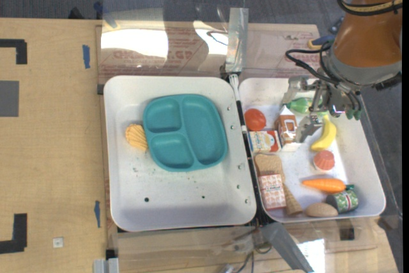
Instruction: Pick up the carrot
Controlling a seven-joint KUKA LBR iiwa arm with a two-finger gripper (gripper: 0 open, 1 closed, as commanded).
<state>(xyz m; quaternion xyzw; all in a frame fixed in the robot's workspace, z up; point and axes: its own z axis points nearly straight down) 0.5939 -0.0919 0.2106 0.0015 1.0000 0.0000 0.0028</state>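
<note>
Carrot (324, 185) is lying flat near the front of the right bin (369, 156), just beside a green can (347, 200). The pincer (317, 117) hovers further back by the banana (326, 135), spread and holding nothing, probably lining up.

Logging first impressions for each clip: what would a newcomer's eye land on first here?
Probably the teal divided plate in the left bin, with a yellow shell-shaped piece at its left edge. Next, the right bin, crowded with toy food, the orange carrot lying near its front right. The gripper hangs over that bin's back, beside a banana.
</note>
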